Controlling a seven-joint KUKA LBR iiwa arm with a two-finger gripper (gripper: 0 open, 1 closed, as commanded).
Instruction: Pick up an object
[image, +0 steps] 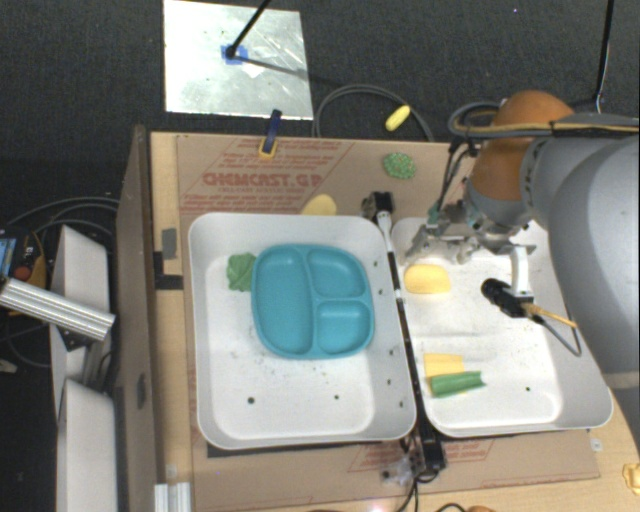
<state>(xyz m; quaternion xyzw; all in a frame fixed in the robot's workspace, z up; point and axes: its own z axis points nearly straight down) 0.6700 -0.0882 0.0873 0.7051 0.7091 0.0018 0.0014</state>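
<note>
Here we see the gripper (440, 248) low over the right bin's (520, 350) far end, fingers apart and empty, just above a yellow lump (427, 279) lying on the bin floor.

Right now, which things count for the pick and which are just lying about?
For the pick: pincer; yellow lump beside it; yellow block; green stick; blue plate; green scrap.
Lying about, on the cardboard: green disc; yellow piece.

Divided plate (310, 302) in left bin (290, 400), lemon (428, 279) in right bin (520, 390)
</note>
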